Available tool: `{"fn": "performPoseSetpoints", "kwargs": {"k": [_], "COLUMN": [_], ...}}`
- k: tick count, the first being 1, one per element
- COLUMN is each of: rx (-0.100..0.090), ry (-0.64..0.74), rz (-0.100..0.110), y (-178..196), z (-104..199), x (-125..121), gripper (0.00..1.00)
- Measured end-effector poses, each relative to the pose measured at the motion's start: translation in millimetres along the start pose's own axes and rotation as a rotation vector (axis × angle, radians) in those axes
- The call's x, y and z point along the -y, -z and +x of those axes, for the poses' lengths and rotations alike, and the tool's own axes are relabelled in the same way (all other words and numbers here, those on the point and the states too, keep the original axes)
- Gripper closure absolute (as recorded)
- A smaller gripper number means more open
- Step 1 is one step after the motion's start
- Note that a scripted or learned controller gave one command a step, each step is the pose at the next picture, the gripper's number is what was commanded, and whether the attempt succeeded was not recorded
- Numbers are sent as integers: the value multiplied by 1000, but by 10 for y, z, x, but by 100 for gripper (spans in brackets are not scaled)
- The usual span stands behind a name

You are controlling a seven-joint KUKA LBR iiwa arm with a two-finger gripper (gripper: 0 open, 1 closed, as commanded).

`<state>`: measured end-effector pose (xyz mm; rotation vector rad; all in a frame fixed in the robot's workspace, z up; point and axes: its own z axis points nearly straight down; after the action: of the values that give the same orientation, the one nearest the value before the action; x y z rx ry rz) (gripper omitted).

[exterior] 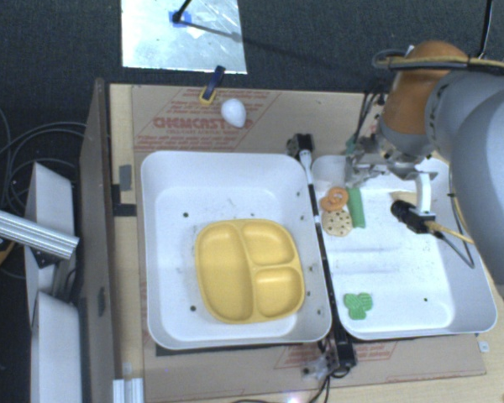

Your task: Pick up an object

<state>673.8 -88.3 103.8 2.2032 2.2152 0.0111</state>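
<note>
The left bin (164,225) held a yellow divided plate (248,269), lying toward its 5 o'clock side. Over the right bin (454,309), the tool (363,173) hung at the 11 o'clock corner. At the tool's 7 o'clock lay an orange ring (335,197), touching a tan perforated cracker (338,222), with a green bar (356,208) just beside both at their 3 o'clock. A small green toy (358,304) sat in that bin's 7 o'clock corner. A white egg-shaped ball (233,112) rested on the table (319,112), at 12 o'clock from the left bin.
</note>
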Motion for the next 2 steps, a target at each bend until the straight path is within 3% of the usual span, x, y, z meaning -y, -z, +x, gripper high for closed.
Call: {"fn": "performPoseSetpoints", "kwargs": {"k": [1, 2], "rx": [0, -6], "ry": [0, -1], "rz": [1, 16], "y": [-7, -193], "z": [0, 31], "x": [3, 53], "gripper": [0, 0]}}
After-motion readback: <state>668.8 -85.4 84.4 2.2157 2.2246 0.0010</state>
